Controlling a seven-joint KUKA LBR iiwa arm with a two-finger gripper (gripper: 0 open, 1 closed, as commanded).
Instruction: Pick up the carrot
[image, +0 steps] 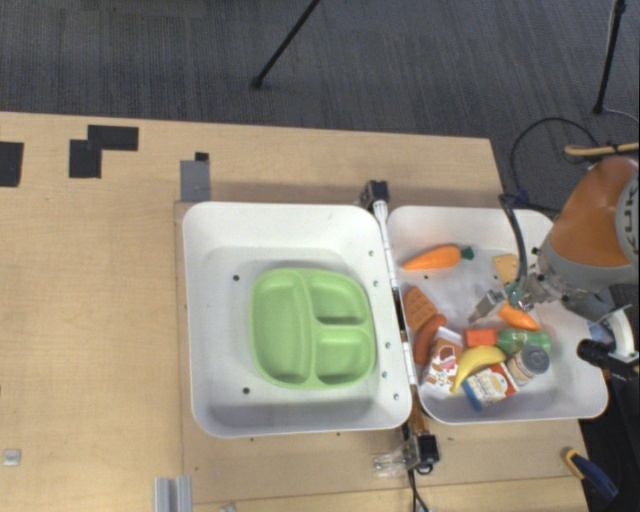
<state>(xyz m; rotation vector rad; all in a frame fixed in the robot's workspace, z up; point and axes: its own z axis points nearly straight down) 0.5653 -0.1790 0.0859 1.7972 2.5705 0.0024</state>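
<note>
The carrot (432, 258), orange with a small green top, lies on its side near the back left of the right bin (590, 405). My gripper (497, 302) hangs low over the middle of that bin, to the right of the carrot and nearer the front, apart from it. It points down-left towards the pile of toy food. Just beside it lies a shorter orange vegetable piece (518, 318) with a green end. Nothing shows held in the gripper.
Toy food crowds the front of the right bin: a banana (478, 360), a sausage (428, 335), a bread slice (418, 303), a carton (441, 364), a can (530, 360). The left bin (215, 250) holds a green divided plate (310, 328). The arm (595, 235) covers the right bin's far right side.
</note>
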